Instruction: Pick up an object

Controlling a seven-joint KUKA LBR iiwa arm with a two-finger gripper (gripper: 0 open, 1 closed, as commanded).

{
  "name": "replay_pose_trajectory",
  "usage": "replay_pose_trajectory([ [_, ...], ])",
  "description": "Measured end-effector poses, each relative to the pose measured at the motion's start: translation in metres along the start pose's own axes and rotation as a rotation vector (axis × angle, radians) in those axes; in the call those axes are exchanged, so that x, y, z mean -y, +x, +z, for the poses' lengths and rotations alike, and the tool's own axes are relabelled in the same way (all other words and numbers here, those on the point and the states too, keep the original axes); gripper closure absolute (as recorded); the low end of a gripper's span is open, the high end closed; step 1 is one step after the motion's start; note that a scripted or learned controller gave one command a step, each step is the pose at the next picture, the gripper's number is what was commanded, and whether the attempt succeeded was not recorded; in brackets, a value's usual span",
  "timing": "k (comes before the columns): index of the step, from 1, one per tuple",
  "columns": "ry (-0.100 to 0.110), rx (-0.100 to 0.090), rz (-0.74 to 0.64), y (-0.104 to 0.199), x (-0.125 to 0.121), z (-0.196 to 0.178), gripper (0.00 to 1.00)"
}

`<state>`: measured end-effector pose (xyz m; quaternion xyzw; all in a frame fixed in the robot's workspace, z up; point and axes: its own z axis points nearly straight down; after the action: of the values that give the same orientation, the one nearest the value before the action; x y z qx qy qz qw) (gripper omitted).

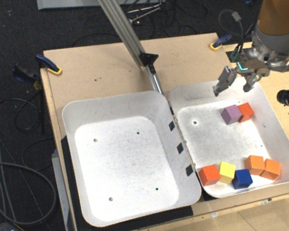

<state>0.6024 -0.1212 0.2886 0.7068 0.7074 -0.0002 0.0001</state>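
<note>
Pincer [236,82] hung open and empty over the right bin's [279,134] far rim, the purple block [231,114] just nearward, below it.

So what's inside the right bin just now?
Inside the right bin: a purple block touching an orange block, plus five blocks along its near edge. Nothing looks covered.

Right bin [278,134] centre free; blocks [240,170] crowd front.
</note>
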Motion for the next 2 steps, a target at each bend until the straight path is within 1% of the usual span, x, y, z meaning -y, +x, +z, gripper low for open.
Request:
replay_pose_trajectory([
  [1,0.004,0.000,0.001,-0.002,-0.006,0.046,0.00],
  [2,0.007,-0.001,0.002,-0.002,0.004,0.106,0.00],
])
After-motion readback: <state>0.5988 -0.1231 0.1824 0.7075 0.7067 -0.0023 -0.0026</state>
